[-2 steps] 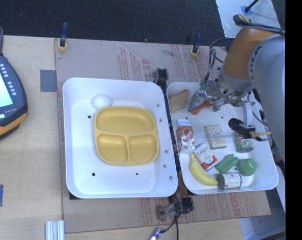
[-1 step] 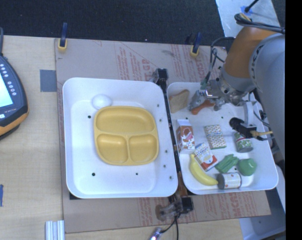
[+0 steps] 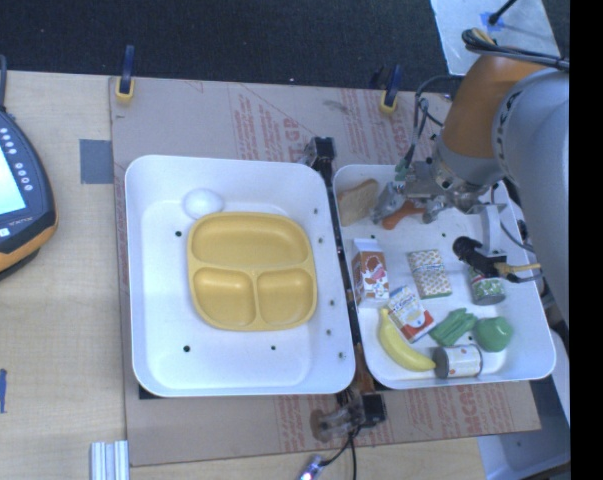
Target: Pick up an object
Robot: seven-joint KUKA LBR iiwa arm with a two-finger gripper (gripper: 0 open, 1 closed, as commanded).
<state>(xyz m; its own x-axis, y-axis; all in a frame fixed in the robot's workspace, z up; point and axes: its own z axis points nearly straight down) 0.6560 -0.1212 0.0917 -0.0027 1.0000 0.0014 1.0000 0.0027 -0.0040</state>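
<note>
My gripper [image 3: 399, 202] is low over the far left part of the right bin [image 3: 537, 340], at the end of the grey arm with the orange band. A tan slice of bread [image 3: 357, 201] lies just to its left. A small orange-red thing [image 3: 402, 215] sits right under the gripper; whether it is held I cannot tell. Nearer in the same bin lie a red and white packet [image 3: 369, 273], a patterned box [image 3: 428, 273], a second red and white packet [image 3: 411, 313] and a banana [image 3: 401, 346].
The right bin also holds a green can [image 3: 488, 289], a green pepper [image 3: 451, 325], a round green thing [image 3: 494, 334] and a white jar [image 3: 463, 362]. The left bin [image 3: 151, 268] carries a yellow divided plate [image 3: 251, 268] and a white egg [image 3: 202, 203]. A tablet [image 3: 6, 193] lies at far left.
</note>
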